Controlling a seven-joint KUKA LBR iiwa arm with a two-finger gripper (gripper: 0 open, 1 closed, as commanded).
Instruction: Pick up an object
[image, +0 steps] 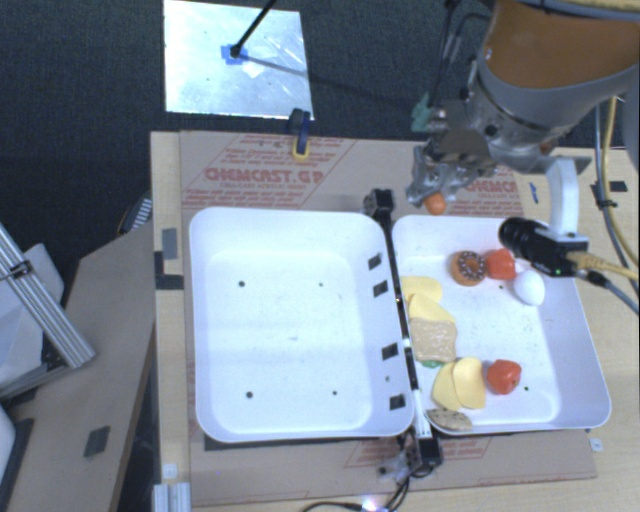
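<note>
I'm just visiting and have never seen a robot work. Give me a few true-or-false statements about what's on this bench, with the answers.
1. The gripper has a small orange object between its fingers. True.
2. The food items lie in the left bin. False: they lie in the right bin.
3. A white egg sits near the right bin's far right side. True.
4. The doughnut lies in the left bin. False: it is in the right bin, beside a red item.
5. The gripper hangs above the far edge of the right bin. True.
</note>
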